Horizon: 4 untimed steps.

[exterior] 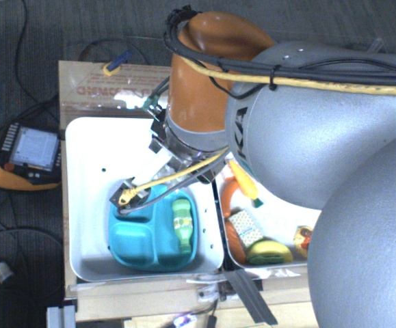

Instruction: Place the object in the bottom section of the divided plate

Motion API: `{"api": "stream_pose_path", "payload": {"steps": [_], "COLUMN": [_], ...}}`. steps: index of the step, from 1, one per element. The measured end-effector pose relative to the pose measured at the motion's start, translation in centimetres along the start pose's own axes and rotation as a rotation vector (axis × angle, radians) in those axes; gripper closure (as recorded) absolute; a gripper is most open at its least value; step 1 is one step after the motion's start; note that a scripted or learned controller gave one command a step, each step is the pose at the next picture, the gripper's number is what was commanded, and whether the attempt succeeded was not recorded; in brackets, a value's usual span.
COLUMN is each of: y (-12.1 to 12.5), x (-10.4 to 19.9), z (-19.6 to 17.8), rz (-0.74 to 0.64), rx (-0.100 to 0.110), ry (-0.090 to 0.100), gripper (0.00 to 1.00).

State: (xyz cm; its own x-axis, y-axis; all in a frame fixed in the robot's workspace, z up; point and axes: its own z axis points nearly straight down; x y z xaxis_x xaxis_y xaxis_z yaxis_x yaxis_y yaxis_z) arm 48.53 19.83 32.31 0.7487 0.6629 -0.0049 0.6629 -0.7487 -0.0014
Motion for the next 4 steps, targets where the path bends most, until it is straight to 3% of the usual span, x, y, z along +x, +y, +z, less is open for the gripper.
{"api": "stream_pose_path", "payload": {"steps": [1,2,4], "y": [-1.1,-2.2,-0.4], "x": [3.8,2.0,1.3], "z": [0.2,-7.6,-10.4], "rz": [0.353,0.517,0.547], "rx": [-0.002,0.005,0.022], "ry": [0.001,0.010,0.028], "gripper": [1.00,1.00,1.00]}}
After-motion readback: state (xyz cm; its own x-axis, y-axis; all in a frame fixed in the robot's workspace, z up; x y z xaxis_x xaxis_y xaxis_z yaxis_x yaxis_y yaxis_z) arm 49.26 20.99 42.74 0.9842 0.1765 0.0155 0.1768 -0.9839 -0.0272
